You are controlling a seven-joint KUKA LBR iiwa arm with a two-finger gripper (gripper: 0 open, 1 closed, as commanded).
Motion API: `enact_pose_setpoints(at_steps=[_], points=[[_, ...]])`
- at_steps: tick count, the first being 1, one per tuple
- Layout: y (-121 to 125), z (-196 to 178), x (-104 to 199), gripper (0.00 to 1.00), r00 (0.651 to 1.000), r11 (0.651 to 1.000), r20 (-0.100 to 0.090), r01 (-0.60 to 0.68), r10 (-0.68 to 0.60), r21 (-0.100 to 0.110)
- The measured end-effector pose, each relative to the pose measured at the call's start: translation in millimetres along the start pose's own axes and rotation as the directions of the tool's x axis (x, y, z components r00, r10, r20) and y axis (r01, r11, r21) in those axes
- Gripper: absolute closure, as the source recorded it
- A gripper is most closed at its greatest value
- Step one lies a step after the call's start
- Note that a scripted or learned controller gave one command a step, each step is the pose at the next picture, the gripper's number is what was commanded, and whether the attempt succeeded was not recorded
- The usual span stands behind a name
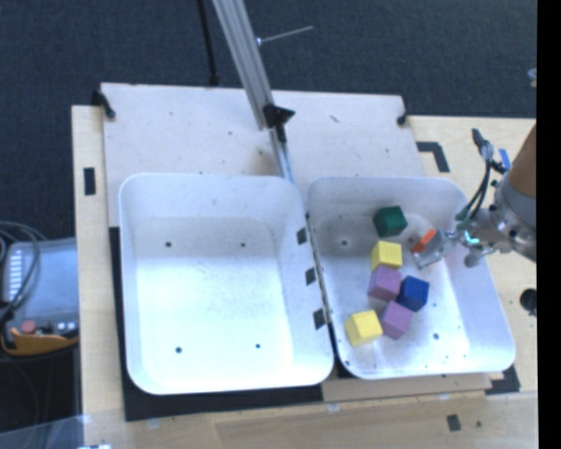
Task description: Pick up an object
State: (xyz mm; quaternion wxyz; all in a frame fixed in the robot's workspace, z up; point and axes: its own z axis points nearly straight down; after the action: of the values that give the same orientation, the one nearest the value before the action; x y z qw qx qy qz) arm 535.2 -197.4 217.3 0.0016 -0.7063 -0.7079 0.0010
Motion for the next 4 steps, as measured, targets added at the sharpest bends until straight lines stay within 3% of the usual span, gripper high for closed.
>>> enact_pose_setpoints(at_steps=[1, 2, 3, 4], points=[[1, -2, 0, 0.00, 1.000, 1.000, 0.001, -0.001, 0.001, -0.005], [1, 61, 2, 0.00, 1.000, 1.000, 0.001, -0.005, 0.005, 0.001], [11, 90, 1, 0.00, 1.000, 0.999, 0.010, 0.000, 0.001, -0.032], [10, 93, 1, 0.00, 1.000, 1.000, 0.007, -0.006, 0.006, -0.027]])
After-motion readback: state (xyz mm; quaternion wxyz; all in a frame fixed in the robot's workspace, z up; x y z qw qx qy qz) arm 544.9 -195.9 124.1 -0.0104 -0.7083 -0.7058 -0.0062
